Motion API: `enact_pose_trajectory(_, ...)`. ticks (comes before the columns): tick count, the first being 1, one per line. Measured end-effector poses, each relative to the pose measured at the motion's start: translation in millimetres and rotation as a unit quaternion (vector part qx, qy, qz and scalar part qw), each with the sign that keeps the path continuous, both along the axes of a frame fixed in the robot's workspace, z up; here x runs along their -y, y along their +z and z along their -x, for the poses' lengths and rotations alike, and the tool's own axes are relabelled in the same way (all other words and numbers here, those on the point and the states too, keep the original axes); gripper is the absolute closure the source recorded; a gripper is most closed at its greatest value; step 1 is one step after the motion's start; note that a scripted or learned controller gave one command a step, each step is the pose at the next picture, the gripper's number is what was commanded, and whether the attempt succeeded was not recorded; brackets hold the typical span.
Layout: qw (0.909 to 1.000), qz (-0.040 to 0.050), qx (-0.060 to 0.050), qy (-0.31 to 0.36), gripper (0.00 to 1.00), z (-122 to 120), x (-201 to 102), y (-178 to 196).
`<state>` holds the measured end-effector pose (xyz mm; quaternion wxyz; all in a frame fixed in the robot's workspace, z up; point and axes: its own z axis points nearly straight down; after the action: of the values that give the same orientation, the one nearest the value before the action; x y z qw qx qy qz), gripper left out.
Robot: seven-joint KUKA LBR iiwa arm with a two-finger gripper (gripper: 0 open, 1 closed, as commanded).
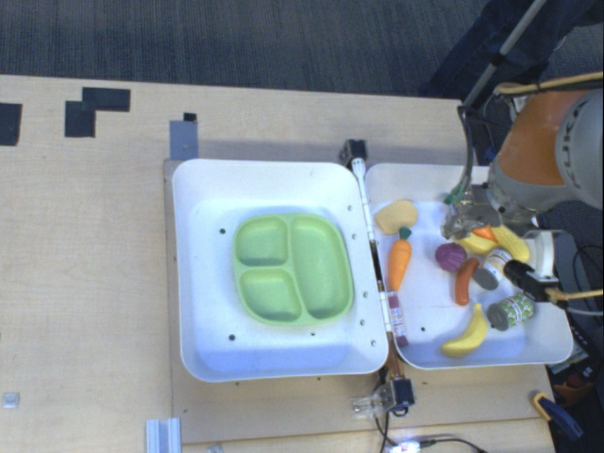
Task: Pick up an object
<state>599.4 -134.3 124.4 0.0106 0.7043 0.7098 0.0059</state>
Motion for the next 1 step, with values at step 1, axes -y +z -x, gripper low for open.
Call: enact_pose_trajectory(1, 1.0000, 0.0000, 0.000, 0.000, 0.00, 0.1, 0.0, -0.1)
